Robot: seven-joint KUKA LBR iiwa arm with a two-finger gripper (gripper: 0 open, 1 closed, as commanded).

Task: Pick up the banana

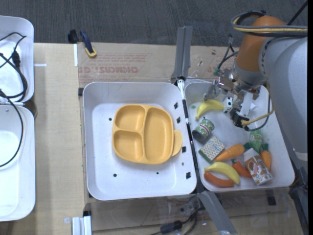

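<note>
Robotics laboratory test bench. A grey industrial arm with an orange band (259, 38) and exposed cabling reaches over a pale wooden benchtop (56, 126) laid with flattened brown cardboard (122, 65). Two shallow white plastic bins (93, 146) sit side by side, parted by a grey metal post (183, 50). One bin holds a yellow three-compartment plastic tray (144, 133), the other an assortment of toy foods (234, 163). Dark carpet (122, 9) lies beyond; black cables (12, 77) trail over white equipment at the edge.
</note>
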